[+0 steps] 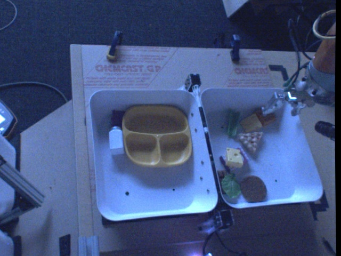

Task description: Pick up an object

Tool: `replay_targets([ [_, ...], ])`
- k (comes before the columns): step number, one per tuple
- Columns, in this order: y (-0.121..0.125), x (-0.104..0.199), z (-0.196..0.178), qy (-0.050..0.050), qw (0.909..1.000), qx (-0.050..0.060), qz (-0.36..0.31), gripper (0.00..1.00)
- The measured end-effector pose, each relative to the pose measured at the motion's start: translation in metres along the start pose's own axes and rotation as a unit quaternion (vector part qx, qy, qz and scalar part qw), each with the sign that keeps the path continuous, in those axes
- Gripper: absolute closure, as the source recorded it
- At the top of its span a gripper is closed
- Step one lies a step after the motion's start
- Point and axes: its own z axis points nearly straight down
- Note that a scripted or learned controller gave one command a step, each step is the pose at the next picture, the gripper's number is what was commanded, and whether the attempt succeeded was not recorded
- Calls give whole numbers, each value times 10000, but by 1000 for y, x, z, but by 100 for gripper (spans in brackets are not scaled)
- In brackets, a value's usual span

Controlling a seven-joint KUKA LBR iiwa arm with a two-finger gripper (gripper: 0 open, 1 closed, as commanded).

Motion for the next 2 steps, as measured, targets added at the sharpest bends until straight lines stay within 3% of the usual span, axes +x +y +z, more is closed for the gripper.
replay_targets([
  [1,-5,9,58,9,10000,12,-4,0],
  [2,-3,10,72,10,10000,-22,-7,0],
])
